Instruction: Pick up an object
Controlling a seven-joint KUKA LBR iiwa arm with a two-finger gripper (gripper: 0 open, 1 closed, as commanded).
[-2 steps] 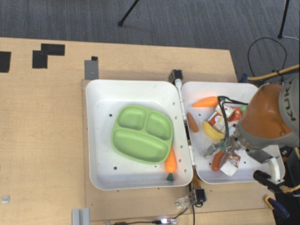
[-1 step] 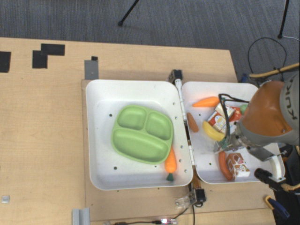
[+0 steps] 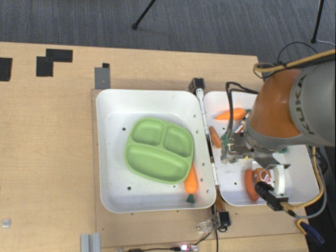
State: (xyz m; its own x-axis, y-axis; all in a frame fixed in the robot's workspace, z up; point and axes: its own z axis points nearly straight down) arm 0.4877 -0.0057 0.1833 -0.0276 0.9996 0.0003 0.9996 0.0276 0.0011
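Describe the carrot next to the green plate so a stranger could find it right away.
Start at the left bin. The green plate sits in it, and the carrot lies at that plate's lower right edge. It is the only orange thing in this bin.

Pale wood-look bench [image 3: 47, 156], matt and smooth, with faint grain. Both bins, the left bin [image 3: 107, 156] and the right bin [image 3: 302, 185], look like white moulded plastic with a soft sheen. The green divided plate [image 3: 159, 150] is matt plastic, smooth. At its 4 o'clock a carrot [image 3: 191, 180] looks like glossy orange plastic. The arm [image 3: 299, 106] has a satin grey shell and a shiny orange band. Beyond the bench at 12 o'clock, grey carpet [image 3: 79, 9], rough and ribbed
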